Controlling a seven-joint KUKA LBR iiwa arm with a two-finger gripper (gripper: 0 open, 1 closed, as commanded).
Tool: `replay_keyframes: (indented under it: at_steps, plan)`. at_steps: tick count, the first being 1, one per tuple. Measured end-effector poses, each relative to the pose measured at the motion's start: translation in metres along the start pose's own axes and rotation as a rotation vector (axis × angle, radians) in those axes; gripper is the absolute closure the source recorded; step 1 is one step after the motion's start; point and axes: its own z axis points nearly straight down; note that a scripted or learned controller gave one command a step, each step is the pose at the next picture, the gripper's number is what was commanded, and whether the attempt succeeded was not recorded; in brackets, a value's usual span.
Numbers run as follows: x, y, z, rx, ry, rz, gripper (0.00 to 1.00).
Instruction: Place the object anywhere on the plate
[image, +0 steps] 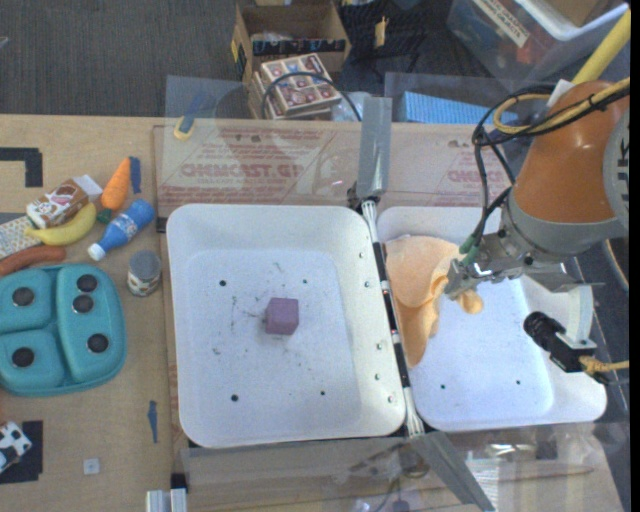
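A small purple cube (281, 316) lies near the middle of the left bin (200, 240). An orange-yellow floppy sheet (412, 290), possibly the plate, lies crumpled in the right bin (500, 380) against the divider between the bins. My gripper (462, 284) hangs low over the right bin at the sheet's right edge. It is shut on that edge, with orange material showing on both sides of the fingertips. The cube is far to the left of the gripper, untouched.
The grey arm with its orange band (575, 150) fills the upper right, cables looping around it. On the bench left of the bins lie a teal tray (55, 325), a small can (144, 272), a toy bottle (122, 228), a banana (62, 230) and a carrot (118, 183).
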Motion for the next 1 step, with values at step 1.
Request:
replay_keyframes:
  at_steps: [1]
  plan:
    - [0.0437,0.0822,0.0497,-0.002,0.0,0.027,1.0]
